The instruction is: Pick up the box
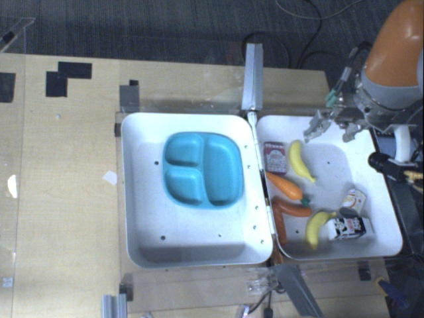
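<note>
Hovering over right bin (pixel 391 240): hand (pixel 331 126), fingers spread, holding nothing.

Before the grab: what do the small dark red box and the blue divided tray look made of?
The box looks like printed cardboard, matte: flat face, a pale label on dark red, no glare. The blue divided tray looks like moulded plastic, smooth with a slight sheen: one even colour, rounded corners, soft ridges between its compartments. Both are guesses from the look alone.
</note>
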Tool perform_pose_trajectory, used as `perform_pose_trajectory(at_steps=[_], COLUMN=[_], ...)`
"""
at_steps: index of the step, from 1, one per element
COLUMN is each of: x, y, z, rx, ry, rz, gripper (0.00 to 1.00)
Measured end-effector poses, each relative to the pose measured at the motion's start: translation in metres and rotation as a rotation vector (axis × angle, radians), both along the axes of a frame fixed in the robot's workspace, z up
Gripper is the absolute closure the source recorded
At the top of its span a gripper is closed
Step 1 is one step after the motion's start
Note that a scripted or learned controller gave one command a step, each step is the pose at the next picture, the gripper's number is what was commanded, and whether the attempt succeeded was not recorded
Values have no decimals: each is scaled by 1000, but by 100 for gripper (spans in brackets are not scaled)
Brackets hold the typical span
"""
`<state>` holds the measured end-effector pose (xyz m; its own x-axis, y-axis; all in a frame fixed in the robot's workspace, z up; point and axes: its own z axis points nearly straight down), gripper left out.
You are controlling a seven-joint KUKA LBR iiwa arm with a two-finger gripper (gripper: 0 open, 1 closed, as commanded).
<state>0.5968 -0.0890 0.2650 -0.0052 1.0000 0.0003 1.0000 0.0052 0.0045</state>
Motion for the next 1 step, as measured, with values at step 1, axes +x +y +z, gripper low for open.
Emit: perform_pose_trajectory(at_steps=[1], x=[38], y=[-111], z=[-147], rx=[-2], ry=[1], rz=[37], gripper=[0])
